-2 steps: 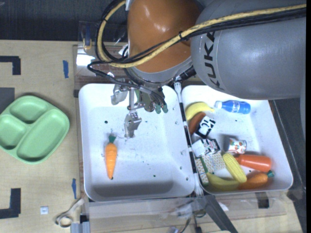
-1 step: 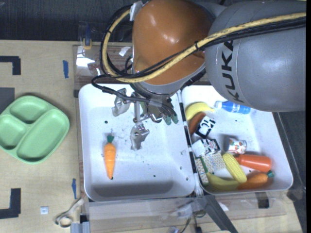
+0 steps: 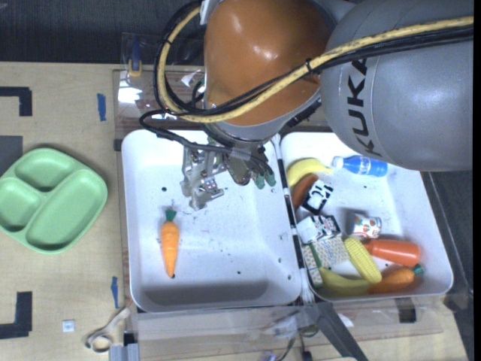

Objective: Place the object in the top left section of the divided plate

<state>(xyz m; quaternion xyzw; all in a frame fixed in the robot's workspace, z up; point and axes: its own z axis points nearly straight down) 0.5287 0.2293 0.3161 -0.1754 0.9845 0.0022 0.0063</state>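
One carrot (image 3: 170,245); one divided plate (image 3: 49,199); two bins (image 3: 143,201)

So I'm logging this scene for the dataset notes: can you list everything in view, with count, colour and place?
Toy carrot: one, orange with green top, lying in the left bin.
Shallow plastic bins: two, white, side by side on the bench.
Divided plate: one, light green, on the wooden bench left of the bins.
Small water bottle: one, clear with blue label, right bin's far side.
Toy corn cob: one, yellow, right bin among piled toy foods.
Tool: one, metal, over the left bin above the carrot.
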